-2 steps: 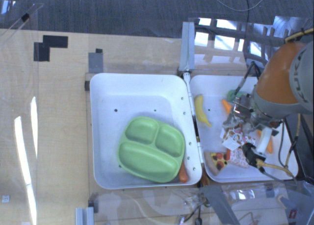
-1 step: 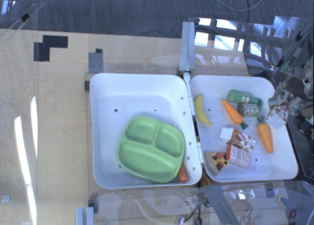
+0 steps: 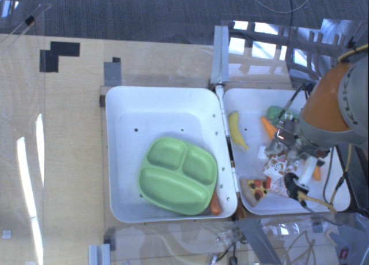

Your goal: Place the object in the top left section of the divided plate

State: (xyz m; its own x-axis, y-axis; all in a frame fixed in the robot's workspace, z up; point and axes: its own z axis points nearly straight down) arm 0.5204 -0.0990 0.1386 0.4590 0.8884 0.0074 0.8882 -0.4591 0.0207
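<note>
The green divided plate (image 3: 179,175) lies in the left bin (image 3: 132,114), toward its front right, with two small sections at the back and one long section in front. Its top left section (image 3: 166,152) holds nothing. My gripper (image 3: 290,165) hangs low over the right bin (image 3: 248,99), just above a colourful crinkled packet (image 3: 278,167). The wrist and its cables hide what is directly under the gripper. In the same bin I see a yellow banana (image 3: 236,130), an orange carrot (image 3: 268,126) and a green item (image 3: 275,112).
A small orange piece (image 3: 215,203) lies in the left bin against the plate's front right rim. A red and yellow toy food piece (image 3: 258,187) sits at the right bin's front left. The bins' shared wall (image 3: 225,142) stands between gripper and plate.
</note>
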